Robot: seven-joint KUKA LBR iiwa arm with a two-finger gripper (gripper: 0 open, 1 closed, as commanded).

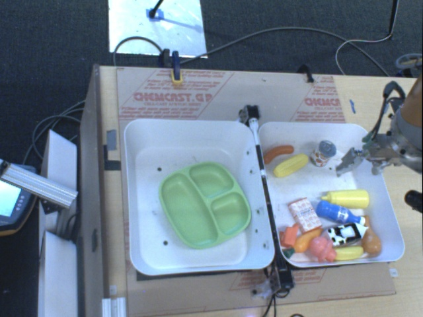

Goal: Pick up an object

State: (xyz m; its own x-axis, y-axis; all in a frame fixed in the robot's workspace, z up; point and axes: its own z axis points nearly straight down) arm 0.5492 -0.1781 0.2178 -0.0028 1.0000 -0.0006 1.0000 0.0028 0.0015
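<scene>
Camera view has the gripper [363,160] hanging over the right bin's [395,224] far right edge, fingers spread apart with nothing between them. Toys lie left and nearer: a small can [324,153] just left of the fingers, a corn cob [291,166] and sausage [278,152] beyond it, a yellow bottle [346,198] nearer. A green tray [204,204] sits in the left bin [142,177].

Bright, even overhead light; soft shadows, slight blur, glare on the foil sheet [157,15].
</scene>
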